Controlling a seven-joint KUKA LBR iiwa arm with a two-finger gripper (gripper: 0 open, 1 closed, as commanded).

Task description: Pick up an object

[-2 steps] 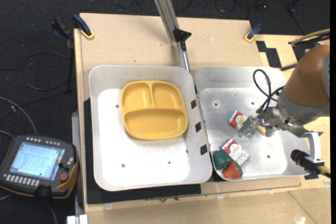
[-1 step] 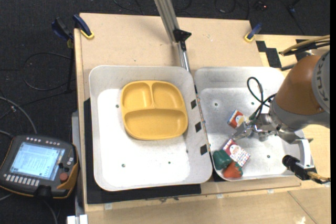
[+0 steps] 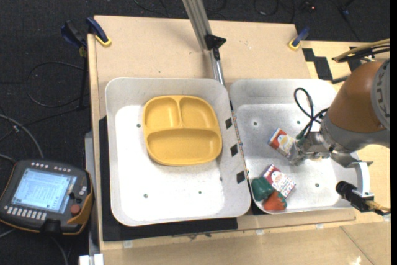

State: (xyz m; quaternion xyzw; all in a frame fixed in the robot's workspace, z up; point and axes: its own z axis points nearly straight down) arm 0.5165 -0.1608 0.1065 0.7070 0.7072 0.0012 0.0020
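Cam view: gripper low in right bin, just beside small carton mid-bin.
Can't tell finger state. Carton prob. light, stiff-ish, crushable; grab across flat sides. 2nd carton + red/green toy by front edge.

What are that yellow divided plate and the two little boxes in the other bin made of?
The yellow plate looks like moulded plastic: one even colour, smooth, soft sheen, rounded dividers. The two small boxes look like printed cardboard cartons, with flat faces and red-and-white graphics, though it is too small to be sure.
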